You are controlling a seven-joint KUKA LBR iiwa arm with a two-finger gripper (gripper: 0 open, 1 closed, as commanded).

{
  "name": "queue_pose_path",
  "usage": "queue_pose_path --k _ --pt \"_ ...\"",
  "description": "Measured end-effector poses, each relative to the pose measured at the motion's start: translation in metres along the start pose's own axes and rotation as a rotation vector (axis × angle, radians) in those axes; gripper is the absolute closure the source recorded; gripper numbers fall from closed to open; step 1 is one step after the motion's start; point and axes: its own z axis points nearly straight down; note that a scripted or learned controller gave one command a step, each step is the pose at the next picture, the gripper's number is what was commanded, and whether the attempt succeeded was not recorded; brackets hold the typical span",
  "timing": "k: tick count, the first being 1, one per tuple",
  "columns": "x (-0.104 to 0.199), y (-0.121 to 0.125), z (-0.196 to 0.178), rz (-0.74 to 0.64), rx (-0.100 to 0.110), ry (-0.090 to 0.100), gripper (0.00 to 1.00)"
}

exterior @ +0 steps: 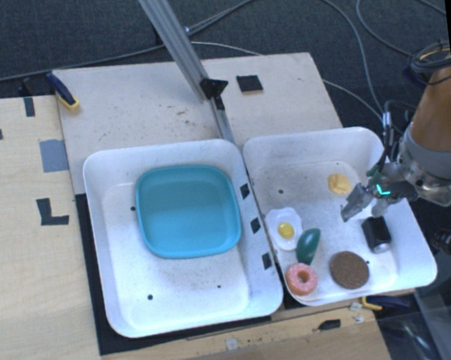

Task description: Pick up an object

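Note:
In the right bin [313, 146] lie a small yellow piece [338, 183], a fried-egg toy [284, 229], a dark green piece [308, 245], a pink donut [302, 278] and a brown round cookie [350, 269]. My gripper [366, 219] hangs over the bin's right side, right of the yellow piece and above the cookie. It is open: one finger [353, 204] is grey and the other [377, 235] is black, with nothing between them.
The left bin [112, 254] holds a turquoise square plate [187, 211]. A slanted metal bar [180, 42] crosses the bench behind the bins. Cables run over the dark floor at the upper right.

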Motion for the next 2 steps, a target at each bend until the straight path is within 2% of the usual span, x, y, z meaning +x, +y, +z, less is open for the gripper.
queue_pose_path --k 1,2 --pt "0.0 0.0 0.0 0.0 0.0 0.0 0.0" --pt "-0.007 -0.003 0.046 0.001 0.004 0.0 0.0"
